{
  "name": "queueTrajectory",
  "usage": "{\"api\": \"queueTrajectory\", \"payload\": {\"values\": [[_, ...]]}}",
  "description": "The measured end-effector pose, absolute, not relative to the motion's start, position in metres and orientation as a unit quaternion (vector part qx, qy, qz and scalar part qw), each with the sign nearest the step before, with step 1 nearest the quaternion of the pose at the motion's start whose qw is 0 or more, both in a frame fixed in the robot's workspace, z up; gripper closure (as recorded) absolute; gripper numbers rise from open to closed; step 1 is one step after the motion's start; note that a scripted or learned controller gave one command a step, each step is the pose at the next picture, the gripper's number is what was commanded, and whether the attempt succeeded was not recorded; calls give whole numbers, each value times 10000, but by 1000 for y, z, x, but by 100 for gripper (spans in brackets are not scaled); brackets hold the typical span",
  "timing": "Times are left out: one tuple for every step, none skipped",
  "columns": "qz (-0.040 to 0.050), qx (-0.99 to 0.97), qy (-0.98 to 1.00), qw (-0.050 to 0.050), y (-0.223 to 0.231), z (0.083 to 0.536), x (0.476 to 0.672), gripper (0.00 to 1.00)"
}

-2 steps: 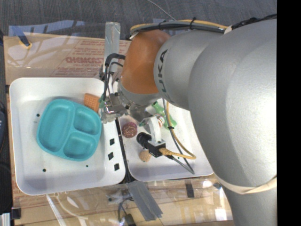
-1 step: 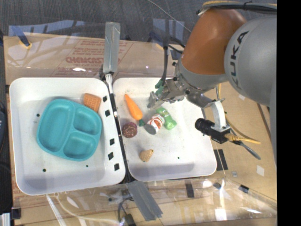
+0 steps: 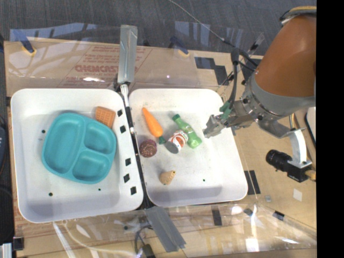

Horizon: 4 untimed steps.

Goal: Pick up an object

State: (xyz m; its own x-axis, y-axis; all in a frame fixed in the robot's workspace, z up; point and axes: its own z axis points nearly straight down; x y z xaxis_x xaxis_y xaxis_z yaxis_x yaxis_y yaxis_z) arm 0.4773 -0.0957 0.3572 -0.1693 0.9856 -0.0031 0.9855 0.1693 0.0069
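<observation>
At the right of the frame we see the end effector (image 3: 210, 128) over the right bin (image 3: 226, 190), just beside a green bottle (image 3: 187, 130); we cannot tell its state, perhaps because of blur. A carrot (image 3: 152, 121) lies left of the bottle.

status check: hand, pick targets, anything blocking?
Hand over right bin's right side, nothing seen in it. Green bottle closest; carrot further left. Small can touches the bottle, crowding that pick.
</observation>
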Motion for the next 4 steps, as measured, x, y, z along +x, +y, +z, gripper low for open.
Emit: {"api": "queueTrajectory", "payload": {"values": [[-16,6954,7186,-16,-174,309,485,100],[-11,8231,5679,-4,-210,298,477,100],[-22,9189,3944,-32,-102,251,493,100],[-19,9708,2398,-8,-157,288,492,100]]}}
